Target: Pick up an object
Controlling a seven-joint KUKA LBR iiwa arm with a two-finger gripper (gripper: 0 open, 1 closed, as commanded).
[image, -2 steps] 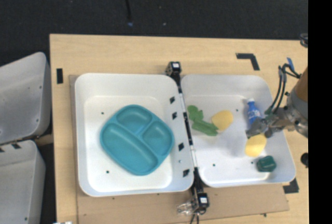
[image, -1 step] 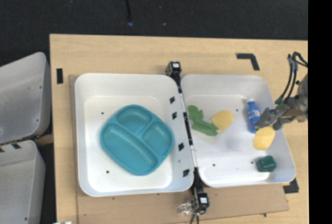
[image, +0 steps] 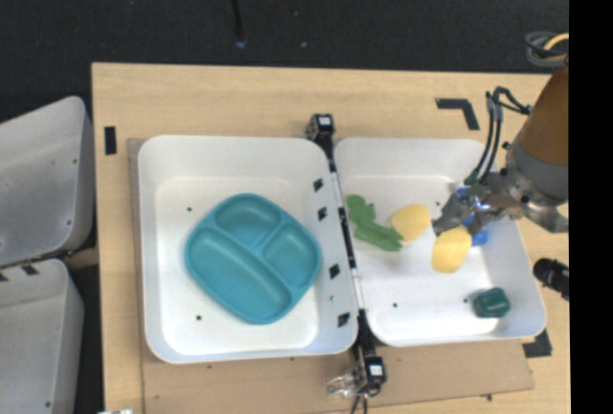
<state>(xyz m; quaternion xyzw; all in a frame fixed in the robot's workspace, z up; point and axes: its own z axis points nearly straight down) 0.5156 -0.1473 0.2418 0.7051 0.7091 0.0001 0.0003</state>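
The right bin [image: 412,321] holds a green leafy piece [image: 369,222], a yellow lump [image: 411,220], a second yellow lump [image: 451,251] and a small dark green object [image: 491,303]. My gripper [image: 461,223], dark with blue parts, reaches in from the right and sits right over the top edge of the second yellow lump, between the two yellow lumps. Whether it grips that lump is hidden by the wrist. The grey arm with its orange band [image: 548,129] rises behind it at the right edge.
A teal divided plate [image: 251,256] lies in the left bin [image: 163,326]. A dark divider with clips [image: 337,230] runs between the bins. Cables [image: 496,129] hang beside the wrist. Bare bin floor lies in front of the yellow lumps.
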